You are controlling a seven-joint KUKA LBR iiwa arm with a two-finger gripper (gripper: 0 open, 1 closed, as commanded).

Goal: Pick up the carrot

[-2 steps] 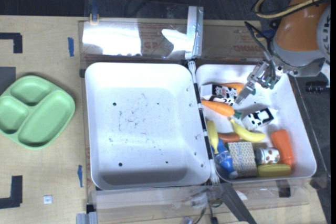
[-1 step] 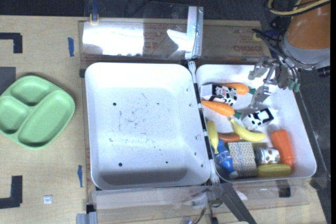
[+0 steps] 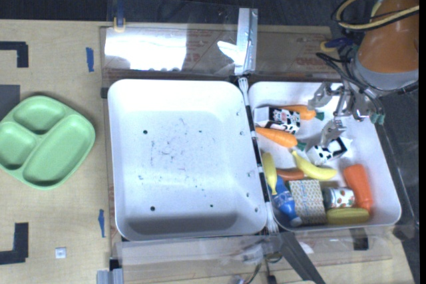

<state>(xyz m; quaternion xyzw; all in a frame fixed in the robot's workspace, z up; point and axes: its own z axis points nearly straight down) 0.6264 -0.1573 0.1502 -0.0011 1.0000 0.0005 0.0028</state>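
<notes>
Light: bright, even, overhead | Glare: strong white reflection on the clear plastic sheet [image 3: 176, 43] at upper centre | Shadows: soft, faint, along the lower inside wall of the left bin [image 3: 126, 163] | Background: dim dark floor across the top | Focus: slightly soft throughout, objects at right centre blurred | Distortion: none obvious at the edges

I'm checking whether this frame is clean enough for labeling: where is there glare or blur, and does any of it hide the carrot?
Camera view: strong glare on the clear panel behind the left bin, washing out its surface; overall soft focus, so the tool and small toys look blurry; the carrot in the right bin is evenly lit, with no glare on it.
</notes>
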